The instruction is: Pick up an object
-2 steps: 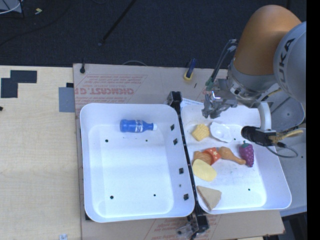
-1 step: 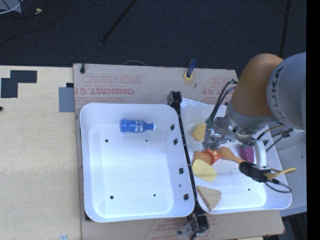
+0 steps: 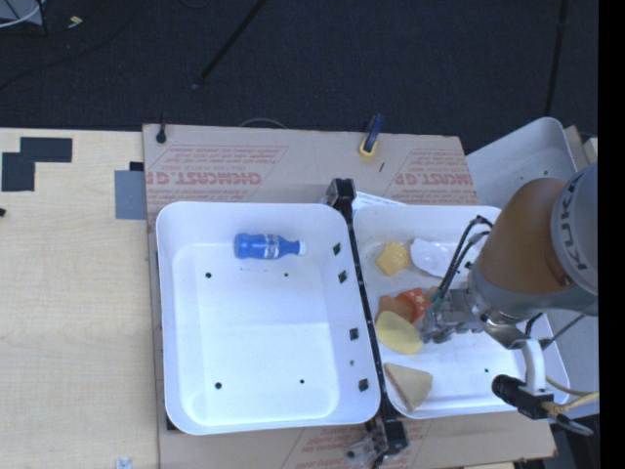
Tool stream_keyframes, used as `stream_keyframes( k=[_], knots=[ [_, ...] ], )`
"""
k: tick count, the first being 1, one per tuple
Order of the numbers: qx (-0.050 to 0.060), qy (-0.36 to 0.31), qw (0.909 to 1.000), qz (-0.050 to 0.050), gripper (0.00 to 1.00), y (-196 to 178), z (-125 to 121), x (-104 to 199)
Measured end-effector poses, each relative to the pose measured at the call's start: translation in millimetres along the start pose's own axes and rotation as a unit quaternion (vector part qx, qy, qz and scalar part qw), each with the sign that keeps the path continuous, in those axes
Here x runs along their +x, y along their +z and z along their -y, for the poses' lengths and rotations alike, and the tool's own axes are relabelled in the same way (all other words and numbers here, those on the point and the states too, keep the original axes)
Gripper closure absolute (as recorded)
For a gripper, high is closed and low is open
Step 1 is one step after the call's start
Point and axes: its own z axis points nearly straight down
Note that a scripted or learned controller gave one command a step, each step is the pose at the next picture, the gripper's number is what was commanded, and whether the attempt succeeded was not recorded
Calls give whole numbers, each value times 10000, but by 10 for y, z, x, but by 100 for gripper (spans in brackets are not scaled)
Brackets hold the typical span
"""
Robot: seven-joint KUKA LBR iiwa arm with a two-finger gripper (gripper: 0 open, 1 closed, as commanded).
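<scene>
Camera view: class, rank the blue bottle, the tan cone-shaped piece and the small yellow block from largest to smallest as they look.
1. Blue bottle, longest.
2. Tan cone-shaped piece, close behind, so unsure.
3. Small yellow block, clearly smallest.

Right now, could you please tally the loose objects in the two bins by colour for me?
Blue: 1, the bottle in the left bin
Yellow: 2, a small block and a larger piece
Red-orange: 1
White: 1
Tan: 1, a wedge
Total: 6
</scene>
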Motion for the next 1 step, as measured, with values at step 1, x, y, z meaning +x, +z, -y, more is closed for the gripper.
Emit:
stream_keyframes(
  k=[1],
  knots=[
    [-46,7,10000,-9,100,-134,-37,16]
  ],
)
